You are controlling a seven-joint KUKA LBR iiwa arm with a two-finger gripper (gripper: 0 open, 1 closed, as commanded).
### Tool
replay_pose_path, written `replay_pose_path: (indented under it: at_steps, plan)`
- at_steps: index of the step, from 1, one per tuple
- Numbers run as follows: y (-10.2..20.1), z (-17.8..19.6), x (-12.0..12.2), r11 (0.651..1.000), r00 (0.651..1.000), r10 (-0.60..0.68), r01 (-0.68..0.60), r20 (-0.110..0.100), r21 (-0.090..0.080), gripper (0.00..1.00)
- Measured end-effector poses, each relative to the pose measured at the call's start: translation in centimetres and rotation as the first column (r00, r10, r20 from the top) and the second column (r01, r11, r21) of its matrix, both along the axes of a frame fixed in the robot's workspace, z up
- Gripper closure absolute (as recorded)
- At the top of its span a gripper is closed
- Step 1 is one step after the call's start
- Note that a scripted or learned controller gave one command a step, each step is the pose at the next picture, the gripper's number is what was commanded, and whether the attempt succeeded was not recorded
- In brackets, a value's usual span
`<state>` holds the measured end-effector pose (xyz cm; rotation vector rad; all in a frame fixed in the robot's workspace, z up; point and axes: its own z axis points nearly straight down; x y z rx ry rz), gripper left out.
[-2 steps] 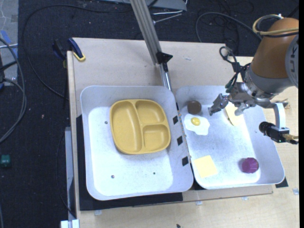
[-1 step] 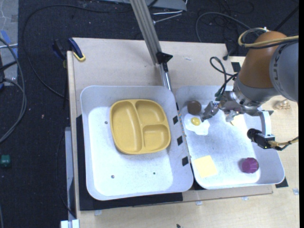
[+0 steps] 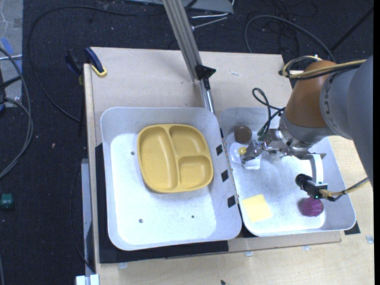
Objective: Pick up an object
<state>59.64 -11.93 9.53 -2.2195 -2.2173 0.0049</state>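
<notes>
In the right bin [image 3: 284, 186] lie a brown round object [image 3: 242, 133] at the far left, a flat yellow square [image 3: 256, 207] near the front, and a purple object [image 3: 310, 206] at the front right. My gripper [image 3: 254, 152] is low over the bin's left part, just below the brown object. A small pale object with a yellow spot [image 3: 241, 157] sits right at the gripper's tip, and whether it is held cannot be made out. The grey arm with its orange band [image 3: 306, 100] comes in from the right.
The left bin [image 3: 172, 221] holds a yellow divided plate [image 3: 176, 158]. A slanted metal pole [image 3: 185, 34] runs down to the bins' far edge. Cables loop beside the wrist, and a black connector [image 3: 307, 184] hangs above the purple object.
</notes>
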Motion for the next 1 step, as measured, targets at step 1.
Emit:
replay_pose_path:
  at_steps: [1]
  plan:
    - [-0.02, -0.11, 0.11, 1.000, 1.000, 0.000, 0.000, 0.007, -0.001, 0.00]
